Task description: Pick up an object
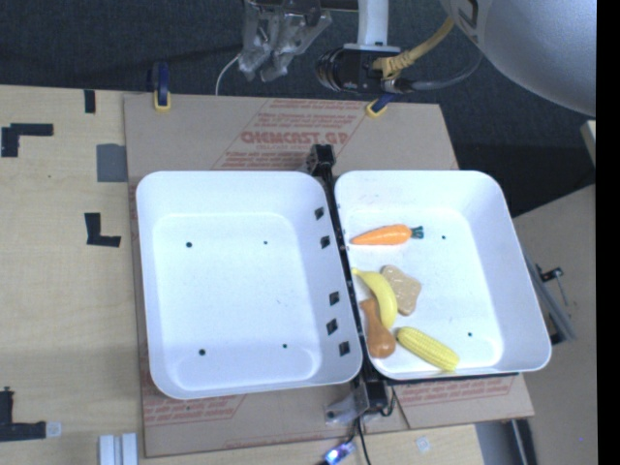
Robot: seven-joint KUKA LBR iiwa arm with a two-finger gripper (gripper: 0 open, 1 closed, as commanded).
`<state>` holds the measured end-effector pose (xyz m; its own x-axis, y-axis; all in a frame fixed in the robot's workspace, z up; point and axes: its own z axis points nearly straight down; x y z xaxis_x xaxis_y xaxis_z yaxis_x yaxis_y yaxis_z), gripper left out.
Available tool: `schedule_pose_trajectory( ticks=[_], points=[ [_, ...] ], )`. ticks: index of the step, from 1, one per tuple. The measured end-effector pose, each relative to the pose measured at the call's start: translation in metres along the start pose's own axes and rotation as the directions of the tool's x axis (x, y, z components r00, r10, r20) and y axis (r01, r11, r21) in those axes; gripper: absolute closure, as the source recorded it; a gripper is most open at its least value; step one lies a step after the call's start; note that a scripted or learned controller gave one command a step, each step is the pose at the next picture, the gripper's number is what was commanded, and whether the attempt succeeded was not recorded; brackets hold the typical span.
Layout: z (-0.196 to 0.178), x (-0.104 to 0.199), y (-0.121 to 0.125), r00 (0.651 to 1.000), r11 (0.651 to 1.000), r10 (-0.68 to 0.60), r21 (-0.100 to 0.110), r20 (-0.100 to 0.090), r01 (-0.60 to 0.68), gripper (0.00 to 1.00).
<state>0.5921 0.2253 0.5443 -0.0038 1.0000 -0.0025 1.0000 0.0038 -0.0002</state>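
Looking down over the bench (58,289), I see my arm (528,27) bulking grey across the top right corner, well above everything else. Below it sit two white bins side by side on a cardboard sheet (291,134): the left bin (155,289) and the right bin (499,260), their inner walls touching along the middle. My gripper (276,42) hangs at the top edge, beyond the far rim of the left bin and over the dark floor, with nothing between its fingers; how far apart they stand I cannot tell from this slant. All the objects lie in the right bin, well apart from my gripper and toward its left half. A corn cob (427,348) lies near the front wall, tilted. A banana (380,298) curves down beside the dividing wall, overlapping a tan piece (405,292) and a brown sausage-like piece (378,335). A carrot (383,235) lies crosswise farther back, apart from that cluster.
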Motion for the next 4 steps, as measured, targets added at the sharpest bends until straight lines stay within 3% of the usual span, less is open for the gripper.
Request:
schedule_pose_trajectory(
  ticks=[1,2,3,4],
  points=[
    [0.022,0.008,-0.044,1.000,1.000,0.001,0.005,-0.001,-0.001,1.00],
    [0.011,0.008,-0.042,1.000,1.000,0.001,0.002,0.000,-0.001,1.00],
    [0.032,0.008,-0.107,1.000,1.000,0.001,0.005,-0.001,-0.001,1.00],
    [0.083,0.008,-0.101,1.000,1.000,0.003,0.006,0.002,-0.003,1.00]
  ],
)
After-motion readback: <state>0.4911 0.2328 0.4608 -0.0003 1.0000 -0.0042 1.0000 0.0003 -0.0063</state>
